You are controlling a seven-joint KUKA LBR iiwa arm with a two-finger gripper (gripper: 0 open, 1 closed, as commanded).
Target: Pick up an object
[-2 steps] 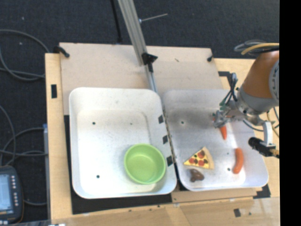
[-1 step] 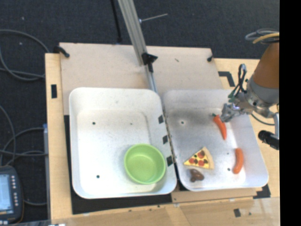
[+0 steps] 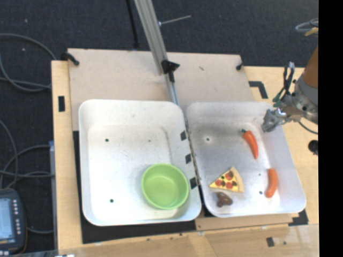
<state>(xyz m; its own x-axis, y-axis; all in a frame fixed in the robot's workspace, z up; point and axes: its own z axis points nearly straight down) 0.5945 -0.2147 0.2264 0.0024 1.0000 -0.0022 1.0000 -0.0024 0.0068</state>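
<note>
Orange chili [image 3: 251, 144] below fingers [image 3: 269, 121] (apart)

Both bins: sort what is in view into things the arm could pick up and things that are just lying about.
Could be picked up:
- chili pepper, nearest the gripper
- sausage
- pizza slice
- small brown piece
- green bowl

Just lying about:
- left bin and right bin
- aluminium rail
- cables
- handheld controller
</note>
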